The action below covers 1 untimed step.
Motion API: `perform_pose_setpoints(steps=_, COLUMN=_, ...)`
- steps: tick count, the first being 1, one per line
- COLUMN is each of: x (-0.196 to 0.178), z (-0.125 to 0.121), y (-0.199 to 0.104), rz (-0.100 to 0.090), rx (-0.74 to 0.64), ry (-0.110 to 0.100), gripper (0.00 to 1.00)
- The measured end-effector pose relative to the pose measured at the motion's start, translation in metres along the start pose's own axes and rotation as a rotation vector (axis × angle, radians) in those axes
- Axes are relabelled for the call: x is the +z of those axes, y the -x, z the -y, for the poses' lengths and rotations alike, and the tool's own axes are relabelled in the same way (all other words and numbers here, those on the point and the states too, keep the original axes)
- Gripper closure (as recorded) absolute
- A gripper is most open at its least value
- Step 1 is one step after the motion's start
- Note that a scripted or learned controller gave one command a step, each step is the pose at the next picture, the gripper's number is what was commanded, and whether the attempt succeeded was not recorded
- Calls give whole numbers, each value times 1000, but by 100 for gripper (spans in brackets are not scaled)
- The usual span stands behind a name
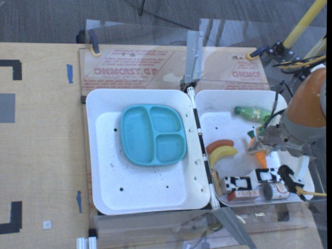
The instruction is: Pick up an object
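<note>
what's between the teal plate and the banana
In the camera view, the raised rims where the two white bins meet lie between the teal divided plate and the banana.

Two white bins sit side by side, the left bin (pixel 101 191) in the middle of the frame and the right bin (pixel 218 105) toward the right edge. The left one holds one teal divided plate (pixel 153 134). The right one holds one green bottle (pixel 252 113), one yellow banana (pixel 222 154), one red sausage (pixel 220 144), one black-and-white carton (pixel 237 183), and several small items at lower right too jumbled to count.
</note>
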<state>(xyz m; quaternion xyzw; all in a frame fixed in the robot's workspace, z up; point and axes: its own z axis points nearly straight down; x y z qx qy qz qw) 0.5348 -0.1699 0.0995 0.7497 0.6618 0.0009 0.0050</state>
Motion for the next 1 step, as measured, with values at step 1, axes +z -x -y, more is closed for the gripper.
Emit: perform_pose_setpoints(steps=1, x=-137, z=31, y=-63, rz=-5, rx=10, ry=-12, gripper=100)
